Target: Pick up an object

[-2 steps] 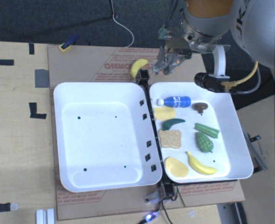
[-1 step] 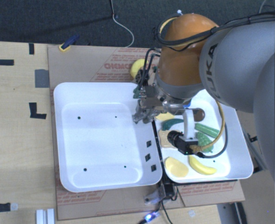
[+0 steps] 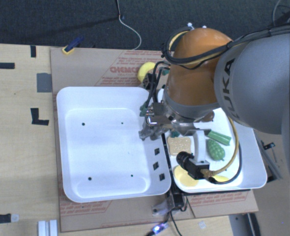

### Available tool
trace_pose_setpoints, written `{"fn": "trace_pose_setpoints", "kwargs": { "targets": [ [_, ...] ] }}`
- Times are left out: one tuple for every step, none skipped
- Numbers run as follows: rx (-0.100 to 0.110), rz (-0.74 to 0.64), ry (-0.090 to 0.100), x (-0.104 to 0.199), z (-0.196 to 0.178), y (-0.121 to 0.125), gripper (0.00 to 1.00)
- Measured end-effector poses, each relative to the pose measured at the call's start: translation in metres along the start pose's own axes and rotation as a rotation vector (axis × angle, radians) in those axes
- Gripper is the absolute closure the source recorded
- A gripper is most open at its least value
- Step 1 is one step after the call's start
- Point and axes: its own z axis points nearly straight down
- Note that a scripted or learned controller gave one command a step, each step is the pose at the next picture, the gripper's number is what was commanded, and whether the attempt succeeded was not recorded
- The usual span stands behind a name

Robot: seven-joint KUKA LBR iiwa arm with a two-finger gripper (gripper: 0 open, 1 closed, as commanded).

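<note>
Over the right bin (image 3: 248, 178), as my single overhead camera shows it, the arm (image 3: 263, 77) hangs low with its orange wrist band (image 3: 196, 65) covering most of that bin's far half, which I judge is where the program has sent it to try for something. Beneath the wrist, toward the divider between the bins, sits the pincer (image 3: 177, 132), but the wrist housing and cabling bury it and I cannot tell how it stands or whether it has anything. Candidates lie in that bin just nearer me than the wrist: a tan square block (image 3: 180, 144), a green knobbly piece (image 3: 216, 150) beside it, a green bar (image 3: 218, 137), and something yellow (image 3: 187, 180) at the near rim, partly under a black fitting (image 3: 190, 164). Beyond the bin's far corner a yellow round object (image 3: 146, 71) rests on the cardboard (image 3: 115, 68), half cut off by cables. Left of the right bin, the left bin (image 3: 105, 146) takes no part.
</note>
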Motion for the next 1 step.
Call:
{"fn": "trace_pose_setpoints", "kwargs": {
  "targets": [
    [-0.006, -0.001, 0.001, 0.0058, -0.0373, -0.0069, 1.0]
  ]
}}
